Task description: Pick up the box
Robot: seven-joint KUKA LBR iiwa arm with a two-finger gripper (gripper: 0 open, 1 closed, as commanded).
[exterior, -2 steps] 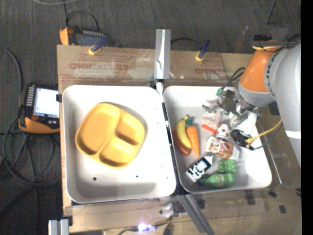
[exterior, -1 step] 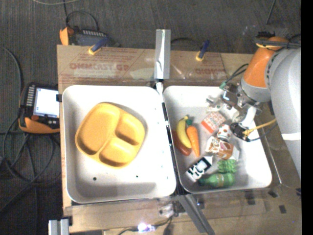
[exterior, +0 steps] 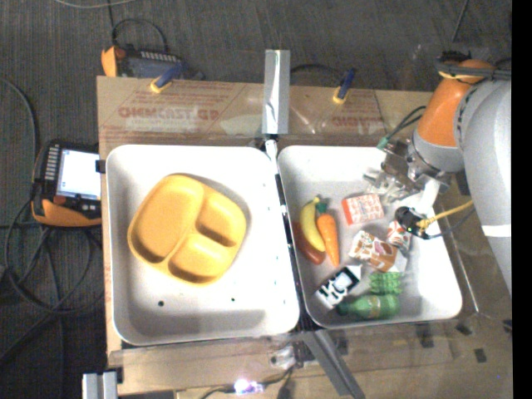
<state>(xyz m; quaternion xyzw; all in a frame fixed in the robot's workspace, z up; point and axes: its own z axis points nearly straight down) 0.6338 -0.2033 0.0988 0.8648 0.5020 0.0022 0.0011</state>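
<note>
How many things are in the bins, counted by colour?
Yellow: 2, plate and banana
Orange: 1, carrot
Red-and-white: 1, box
Brown-and-white: 1, packet
Black-and-white: 1, carton
Green: 2, green toys
Total: 8

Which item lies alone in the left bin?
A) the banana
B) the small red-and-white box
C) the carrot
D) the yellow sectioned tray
D: the yellow sectioned tray lies by itself in the left bin, while the banana, carrot and small red-and-white box are all in the right bin.
</note>
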